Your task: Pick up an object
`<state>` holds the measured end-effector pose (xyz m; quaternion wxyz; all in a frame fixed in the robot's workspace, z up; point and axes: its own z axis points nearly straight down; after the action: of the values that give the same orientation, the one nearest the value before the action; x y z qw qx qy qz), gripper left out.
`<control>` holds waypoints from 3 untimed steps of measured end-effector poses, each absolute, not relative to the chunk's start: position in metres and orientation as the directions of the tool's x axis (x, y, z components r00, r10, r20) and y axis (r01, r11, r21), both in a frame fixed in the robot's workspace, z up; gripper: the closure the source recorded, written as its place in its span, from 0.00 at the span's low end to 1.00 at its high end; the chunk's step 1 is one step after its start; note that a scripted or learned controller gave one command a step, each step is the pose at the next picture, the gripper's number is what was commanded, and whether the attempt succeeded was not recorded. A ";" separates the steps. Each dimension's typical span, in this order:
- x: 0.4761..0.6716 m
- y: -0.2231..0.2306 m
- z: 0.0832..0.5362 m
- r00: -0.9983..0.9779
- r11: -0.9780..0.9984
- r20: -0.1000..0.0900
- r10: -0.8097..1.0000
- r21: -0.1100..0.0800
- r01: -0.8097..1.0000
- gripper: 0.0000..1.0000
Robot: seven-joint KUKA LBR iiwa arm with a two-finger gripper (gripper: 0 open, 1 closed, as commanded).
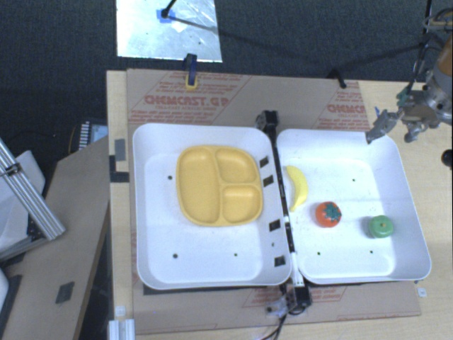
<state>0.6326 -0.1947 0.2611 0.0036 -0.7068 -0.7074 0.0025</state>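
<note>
Camera view has the grey two-finger pincer (388, 127) spread wide and holding nothing, poised above the far right corner of the right shallow white bin (354, 269). Nothing is picked yet; I judge the whole grasp remains. Nearest is the small green round object (381, 226) by that bin's right wall, then the red tomato-like ball (328, 214) mid-bin, then the yellow banana (297, 187) at its left wall.

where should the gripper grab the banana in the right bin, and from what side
Grip the banana across its narrow middle, coming straight down from above. It lies flat and curved along the right bin's left wall, so fingers should probably close across its width; the wall side looks tight. The gripper is at the bin's far right corner.
</note>
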 end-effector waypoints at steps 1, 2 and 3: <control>0.635 -0.194 0.268 -0.004 0.004 -0.001 1.000 0.002 1.000 0.00; 0.633 -0.192 0.226 -0.002 0.002 0.000 1.000 -0.001 1.000 0.00; 0.642 -0.194 0.171 -0.004 0.004 0.000 1.000 -0.002 1.000 0.00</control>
<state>0.6425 -0.1943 0.1705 0.0007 -0.7056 -0.7086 0.0007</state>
